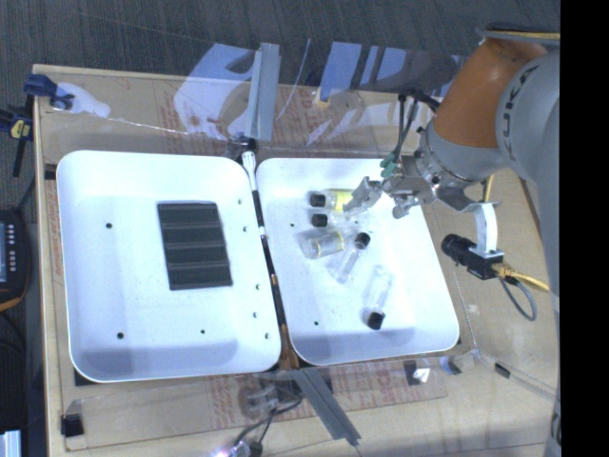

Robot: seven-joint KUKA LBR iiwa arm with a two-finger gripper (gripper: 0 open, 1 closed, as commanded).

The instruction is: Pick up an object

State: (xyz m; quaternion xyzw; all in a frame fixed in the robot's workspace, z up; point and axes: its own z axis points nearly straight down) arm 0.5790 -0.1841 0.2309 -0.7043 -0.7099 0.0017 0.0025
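— Jaws first: how do they stand?

— Hard to call. The gripper hangs low over the upper part of the right bin, and its metal parts blur together with the clear things under it, so I cannot tell how it is set, nor whether anything sits in it.

— What is there to pick?

— A cluster of small clear vials, all in the right bin. I count about five. One with a yellow label and a dark cap lies nearest the bin's top edge, just left of the gripper. A short dark-capped one lies just below it. A larger clear one lies on its side below that, touching or nearly touching a slim one with a black cap. The fifth vial lies apart, lower down, its black cap pointing toward the bin's near wall.

— And the other bin?

— The left bin holds one thing, a dark ribbed rectangular block, lying flat near the middle.

— Room to move?

— The cluster keeps to the right bin's upper middle. Its right side and lower left corner are bare white floor. The lone vial lies close to the near wall. In the left bin, open floor rings the block on every side.
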